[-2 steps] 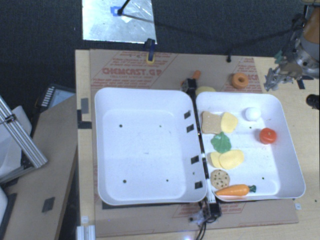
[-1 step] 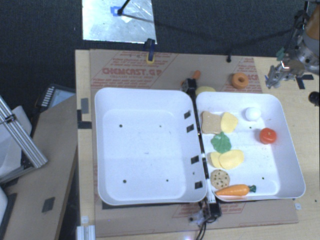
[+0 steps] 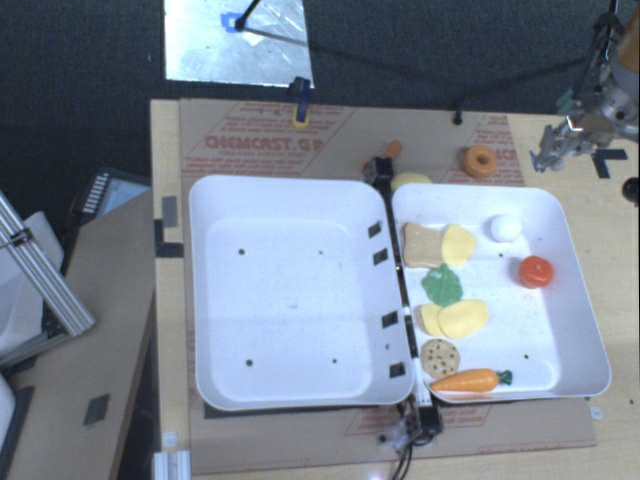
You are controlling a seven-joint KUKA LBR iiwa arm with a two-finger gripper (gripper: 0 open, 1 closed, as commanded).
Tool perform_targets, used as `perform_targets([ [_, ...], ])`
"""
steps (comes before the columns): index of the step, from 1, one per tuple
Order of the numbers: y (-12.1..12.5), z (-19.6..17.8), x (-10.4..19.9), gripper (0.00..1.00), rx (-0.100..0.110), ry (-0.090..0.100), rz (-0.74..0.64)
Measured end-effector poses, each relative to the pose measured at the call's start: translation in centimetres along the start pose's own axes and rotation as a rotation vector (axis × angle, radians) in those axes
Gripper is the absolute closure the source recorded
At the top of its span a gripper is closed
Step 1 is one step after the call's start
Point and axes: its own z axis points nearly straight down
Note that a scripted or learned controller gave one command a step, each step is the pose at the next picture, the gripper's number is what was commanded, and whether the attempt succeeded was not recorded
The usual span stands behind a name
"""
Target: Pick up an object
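The gripper [image 3: 556,154] hung at the upper right, outside the right bin [image 3: 585,313]; how far apart its fingers stood could not be told, and nothing showed between them. The tomato [image 3: 536,271] lay alone near that bin's right wall, probably light, hard, slick plastic, best pinched across its middle from above.

floor: dark carpet [image 3: 450,18]; bench: tan board [image 3: 260,133]; shiny foil sheet [image 3: 235,28] behind
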Motion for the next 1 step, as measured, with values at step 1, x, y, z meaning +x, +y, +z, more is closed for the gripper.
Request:
perform_targets([
  [1, 0.10, -1.14, 0.00, 1.00, -0.003, -0.002, -0.005],
])
